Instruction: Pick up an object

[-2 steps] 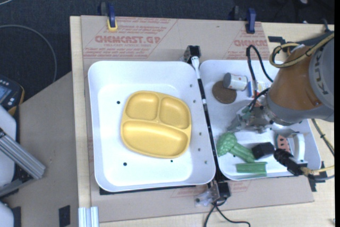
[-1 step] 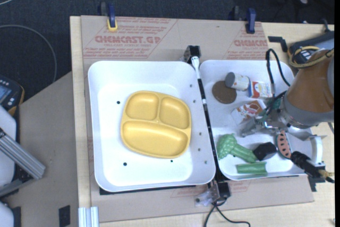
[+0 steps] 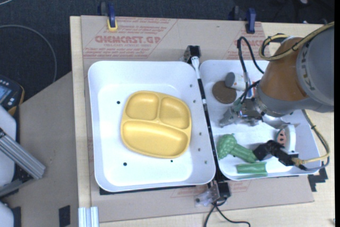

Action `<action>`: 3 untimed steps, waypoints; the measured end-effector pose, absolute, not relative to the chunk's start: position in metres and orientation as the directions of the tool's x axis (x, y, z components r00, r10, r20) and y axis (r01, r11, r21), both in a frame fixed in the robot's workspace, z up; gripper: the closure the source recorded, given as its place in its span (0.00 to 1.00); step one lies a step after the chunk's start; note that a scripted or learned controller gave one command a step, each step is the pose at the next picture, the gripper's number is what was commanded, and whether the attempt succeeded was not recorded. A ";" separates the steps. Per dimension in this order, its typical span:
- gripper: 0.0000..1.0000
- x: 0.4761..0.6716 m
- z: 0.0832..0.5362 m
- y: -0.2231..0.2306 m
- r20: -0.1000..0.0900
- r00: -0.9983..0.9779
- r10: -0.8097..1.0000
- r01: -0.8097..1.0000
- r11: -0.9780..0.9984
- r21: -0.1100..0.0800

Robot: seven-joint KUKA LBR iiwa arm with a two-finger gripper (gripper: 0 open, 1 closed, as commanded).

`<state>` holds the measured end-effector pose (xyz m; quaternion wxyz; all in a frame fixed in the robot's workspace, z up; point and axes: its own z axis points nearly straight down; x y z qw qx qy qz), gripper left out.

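Gripper (image 3: 234, 116), finger state indiscernible, hangs low in the right bin (image 3: 313, 159), just above the green toy (image 3: 234, 149) and below the brown disc (image 3: 224, 93), apparently seeking a pick.

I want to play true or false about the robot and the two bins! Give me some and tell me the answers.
1. The yellow plate lies in the left bin. True.
2. The yellow plate has three sections. True.
3. The green toy is in the left bin. False: it is in the right bin.
4. The arm reaches over the left bin. False: it is over the right bin.
5. A brown disc lies in the right bin. True.
6. The plate is blue. False: it is yellow.
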<state>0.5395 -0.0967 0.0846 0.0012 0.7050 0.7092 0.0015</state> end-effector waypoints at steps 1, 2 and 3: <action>0.00 0.538 0.204 0.019 0.005 -0.014 1.000 1.000 0.014 0.014; 1.00 0.537 0.207 0.010 0.000 -0.001 1.000 1.000 0.001 0.003; 1.00 0.530 0.255 0.057 0.002 -0.006 1.000 1.000 0.006 0.006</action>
